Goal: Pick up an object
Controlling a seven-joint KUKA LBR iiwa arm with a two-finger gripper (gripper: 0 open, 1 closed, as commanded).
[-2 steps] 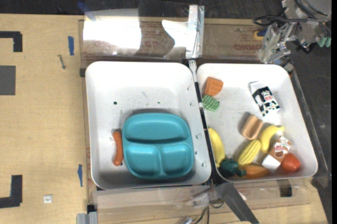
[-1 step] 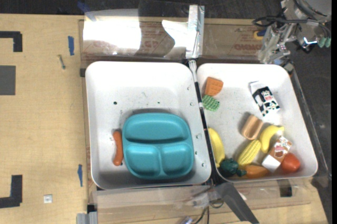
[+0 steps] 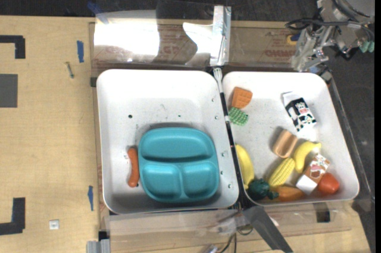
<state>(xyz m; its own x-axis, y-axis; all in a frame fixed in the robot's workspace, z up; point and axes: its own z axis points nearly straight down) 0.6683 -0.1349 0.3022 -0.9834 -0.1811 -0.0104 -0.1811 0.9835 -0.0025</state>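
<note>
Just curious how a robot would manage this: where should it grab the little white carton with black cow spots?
Probably across the narrow sides of the white cow-spotted carton, coming straight down. It lies flat and alone in the right white bin, leaving room for the claw on both sides.

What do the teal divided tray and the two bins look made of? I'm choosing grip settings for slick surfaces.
The teal tray looks like moulded plastic with a smooth, slightly matte finish: uniform colour, rounded compartment edges. The left bin and right bin seem to be white plastic or enamelled metal, scuffed and speckled; which one is unclear.
</note>
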